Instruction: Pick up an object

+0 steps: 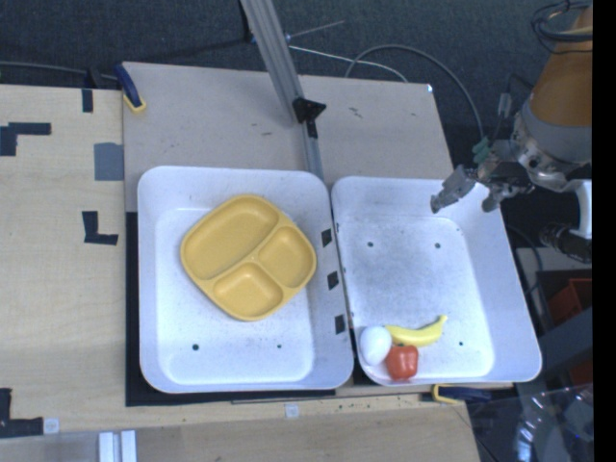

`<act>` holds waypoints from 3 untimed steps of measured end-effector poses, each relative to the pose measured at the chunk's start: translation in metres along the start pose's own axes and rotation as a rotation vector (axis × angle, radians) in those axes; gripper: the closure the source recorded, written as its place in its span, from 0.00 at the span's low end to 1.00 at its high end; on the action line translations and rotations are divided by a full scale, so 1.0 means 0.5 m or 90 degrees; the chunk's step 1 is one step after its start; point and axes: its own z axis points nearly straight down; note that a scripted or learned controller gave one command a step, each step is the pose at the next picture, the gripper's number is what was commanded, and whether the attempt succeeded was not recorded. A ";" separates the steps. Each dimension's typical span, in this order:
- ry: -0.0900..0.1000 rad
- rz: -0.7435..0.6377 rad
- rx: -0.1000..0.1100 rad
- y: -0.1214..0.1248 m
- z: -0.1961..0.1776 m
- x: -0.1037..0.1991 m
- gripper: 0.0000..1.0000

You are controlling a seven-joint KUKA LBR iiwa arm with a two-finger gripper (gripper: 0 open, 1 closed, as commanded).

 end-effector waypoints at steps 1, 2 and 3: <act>0.000 0.000 0.000 0.000 0.000 0.000 0.00; -0.001 0.001 0.003 0.010 0.100 -0.015 0.00; 0.000 0.001 0.004 0.002 0.194 -0.027 0.00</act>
